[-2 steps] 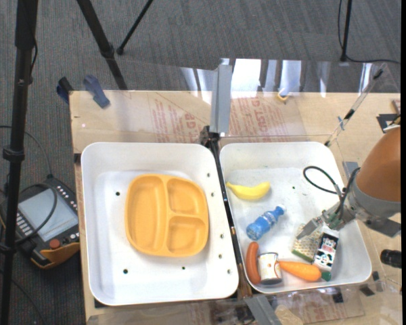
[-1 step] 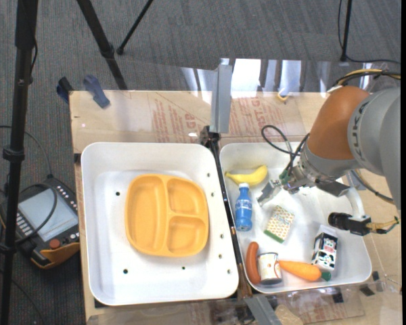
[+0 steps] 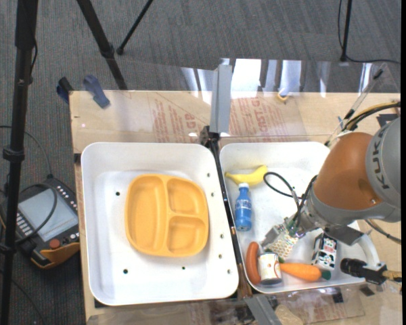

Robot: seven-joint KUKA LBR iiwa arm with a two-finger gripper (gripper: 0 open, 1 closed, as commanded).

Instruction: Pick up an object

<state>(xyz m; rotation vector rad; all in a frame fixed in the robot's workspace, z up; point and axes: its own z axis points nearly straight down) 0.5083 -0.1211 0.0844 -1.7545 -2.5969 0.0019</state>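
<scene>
Holding a yellow tray (image 3: 167,215), the left bin (image 3: 95,181) faces the right bin (image 3: 304,156) with banana (image 3: 247,175), bottle (image 3: 243,207), carrot (image 3: 300,271); jaws' state unclear.

Two bins (image 3: 95,181) (image 3: 304,151), one tray (image 3: 166,215), one banana (image 3: 247,175), one bottle (image 3: 243,208) (blue), one carrot (image 3: 301,271)
</scene>
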